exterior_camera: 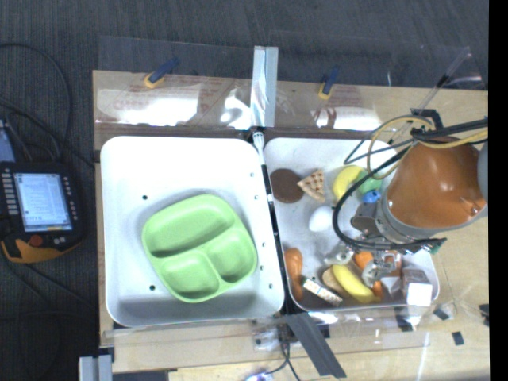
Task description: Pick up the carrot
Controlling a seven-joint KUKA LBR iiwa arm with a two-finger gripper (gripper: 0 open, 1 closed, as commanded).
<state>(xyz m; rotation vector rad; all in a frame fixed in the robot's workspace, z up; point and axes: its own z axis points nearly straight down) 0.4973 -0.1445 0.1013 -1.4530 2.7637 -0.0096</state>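
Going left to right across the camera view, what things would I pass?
Handheld screen → green divided plate → brown disc → waffle piece → banana → white block.

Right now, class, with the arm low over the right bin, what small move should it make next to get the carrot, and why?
Probably shift the hand toward the left wall of the right bin: the carrot lies there, while the hand hovers over the banana, well to its right.
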